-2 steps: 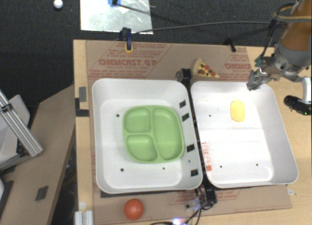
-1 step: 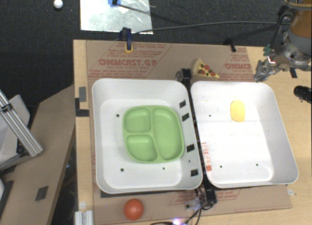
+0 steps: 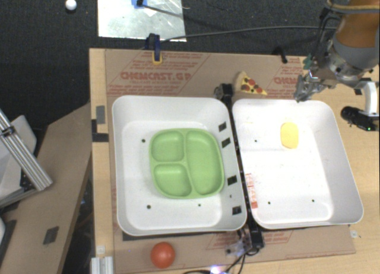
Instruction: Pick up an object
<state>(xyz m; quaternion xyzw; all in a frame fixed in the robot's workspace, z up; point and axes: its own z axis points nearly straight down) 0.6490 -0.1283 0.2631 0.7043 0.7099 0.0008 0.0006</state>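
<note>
— Yellow is the colour of the one piece that can be reached: a small yellow object is seen lying in the right bin, toward its far half and clear of the walls.

— And the gripper?

— It is held above the far rim of that bin, a little right of the object and well apart from it. Whether the jaws are spread or closed cannot be told; the tip is too small and dark. Nothing is seen held there.

— What might go wrong?

— A miss is judged most likely. If a straight descent is made from the present spot, the rim or the bare floor near it would be met, not the object. The piece looks smooth and rounded, so it could be squeezed out sideways if it is gripped off-centre, or pushed along the floor if it is touched by one finger first.

— How is it lying?

— Its long axis is run near to far, almost parallel to the bin's side walls. Both ends look alike, so no pointing direction can be given. A grip across the short width, left to right, is judged safest.

— Anything else close by?

— A green divided tray is seen in the left bin, and a pizza-slice toy lies on the board beyond the bins.
</note>
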